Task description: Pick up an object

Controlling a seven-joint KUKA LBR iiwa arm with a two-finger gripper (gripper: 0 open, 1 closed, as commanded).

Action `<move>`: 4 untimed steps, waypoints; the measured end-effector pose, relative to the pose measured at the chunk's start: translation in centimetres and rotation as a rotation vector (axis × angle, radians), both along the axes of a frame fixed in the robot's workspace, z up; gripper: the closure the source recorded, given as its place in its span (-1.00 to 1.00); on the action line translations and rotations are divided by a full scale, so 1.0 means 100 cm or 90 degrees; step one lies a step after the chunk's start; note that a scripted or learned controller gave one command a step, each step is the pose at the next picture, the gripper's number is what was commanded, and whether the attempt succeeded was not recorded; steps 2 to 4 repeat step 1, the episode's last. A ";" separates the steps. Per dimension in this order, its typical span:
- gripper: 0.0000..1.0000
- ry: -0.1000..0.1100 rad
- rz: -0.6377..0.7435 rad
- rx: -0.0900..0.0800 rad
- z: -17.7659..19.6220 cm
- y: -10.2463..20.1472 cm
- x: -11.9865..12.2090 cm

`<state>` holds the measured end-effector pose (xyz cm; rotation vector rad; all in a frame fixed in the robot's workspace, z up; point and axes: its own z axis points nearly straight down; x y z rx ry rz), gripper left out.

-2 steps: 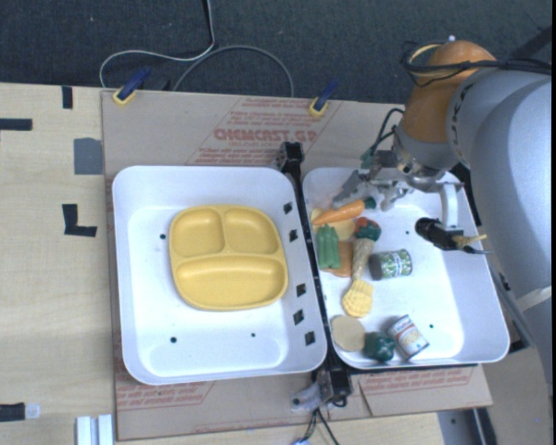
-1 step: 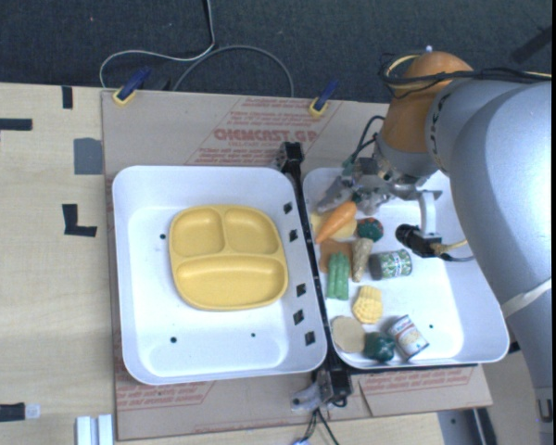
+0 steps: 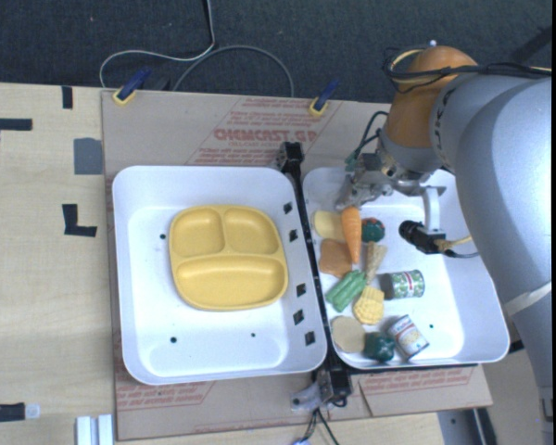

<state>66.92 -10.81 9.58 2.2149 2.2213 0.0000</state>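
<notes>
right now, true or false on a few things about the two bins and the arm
1. The yellow divided plate lies in the left bin. True.
2. The toy carrot lies in the left bin. False: it lies in the right bin, among the other toy food.
3. Two small cans lie in the right bin. True: one can lies on its side above the other can.
4. The gripper hangs over the yellow plate. False: it is over the top of the right bin, just above the carrot.
5. The toy corn rests on the plate. False: it lies in the right bin.
</notes>
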 end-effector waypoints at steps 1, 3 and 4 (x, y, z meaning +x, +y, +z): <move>1.00 0.001 0.003 0.004 0.094 0.077 -0.048; 1.00 0.001 0.003 0.004 0.094 0.077 -0.048; 1.00 0.001 0.003 0.004 0.094 0.077 -0.048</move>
